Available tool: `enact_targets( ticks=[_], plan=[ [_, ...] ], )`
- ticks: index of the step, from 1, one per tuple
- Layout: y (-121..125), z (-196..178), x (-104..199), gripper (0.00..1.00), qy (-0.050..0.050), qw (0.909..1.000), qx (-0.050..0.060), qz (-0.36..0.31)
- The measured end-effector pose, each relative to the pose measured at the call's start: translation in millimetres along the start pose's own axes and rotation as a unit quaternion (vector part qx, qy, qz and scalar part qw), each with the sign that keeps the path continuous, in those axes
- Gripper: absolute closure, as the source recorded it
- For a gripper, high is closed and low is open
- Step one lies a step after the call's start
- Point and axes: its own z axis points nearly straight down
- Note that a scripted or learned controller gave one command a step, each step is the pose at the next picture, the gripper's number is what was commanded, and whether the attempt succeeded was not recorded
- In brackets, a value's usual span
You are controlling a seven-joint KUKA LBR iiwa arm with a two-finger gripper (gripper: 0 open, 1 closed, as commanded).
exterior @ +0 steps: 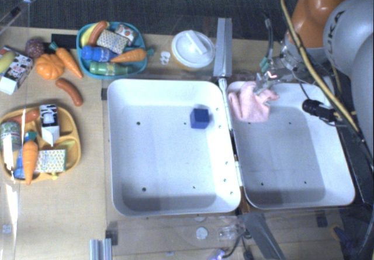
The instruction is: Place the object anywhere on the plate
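A pink cloth lies bunched in the far left corner of the right bin, against the wall shared with the left bin. My gripper hangs right over the cloth's upper right end, where the fabric rises toward it; the wrist hides the contact. A small blue cube sits in the left bin, right of its middle. A white round plate stands on the bench behind the left bin. A yellow plate with toy food lies at the far left.
A blue bowl of toy food stands at the back left, with a toy pumpkin, carrot and sausage loose beside it. A grey upright post rises between the bins at the back. Cables trail off the arm over the right bin.
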Motion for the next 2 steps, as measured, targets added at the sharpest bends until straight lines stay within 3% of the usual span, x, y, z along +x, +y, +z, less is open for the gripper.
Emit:
enact_targets(
  ticks=[1, 2],
  plan=[
    [1.7, -37.1, 0.8, 1.0, 0.0, 1.0, 0.0, -0.004],
    [-15.8, -28.3, 49.5, 1.0, 0.001, 0.9791, -0.001, -0.203]
  ],
)
